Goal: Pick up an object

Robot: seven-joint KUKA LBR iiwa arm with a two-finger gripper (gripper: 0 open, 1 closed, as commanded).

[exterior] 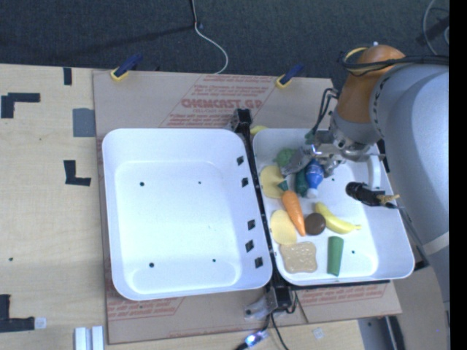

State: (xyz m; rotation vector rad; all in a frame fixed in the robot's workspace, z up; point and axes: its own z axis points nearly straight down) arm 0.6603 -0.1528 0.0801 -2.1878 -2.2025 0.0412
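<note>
Plainly legible, red print reading "CHEMCAST GP" runs across the brown cardboard sheet (219, 100) under both bins. Toy food fills the right bin (379, 257): a blue object (314, 176) lies right beneath the gripper (315, 159), touching or nearly touching it, and whether the pincer is spread or pressed together I cannot tell. From that blue piece, a green leafy item (286, 157) sits at 10 o'clock, just beside it. An orange carrot (293, 210) lies at 7 o'clock, with a pale yellow piece (271, 181) further toward 9 o'clock against the bin's wall. At 6 o'clock rest a brown round item (315, 224) and a yellow banana (337, 220), touching each other. Beyond them sit another pale yellow piece (283, 227), a slice of toast (299, 257) and a green cylinder (335, 256). The crowd presses close around the blue object on 3 sides. The left bin (117, 195) lies well apart at 9 o'clock, and 2 yellow-and-blue clamps (125, 67) grip the sheet's far edge.
</note>
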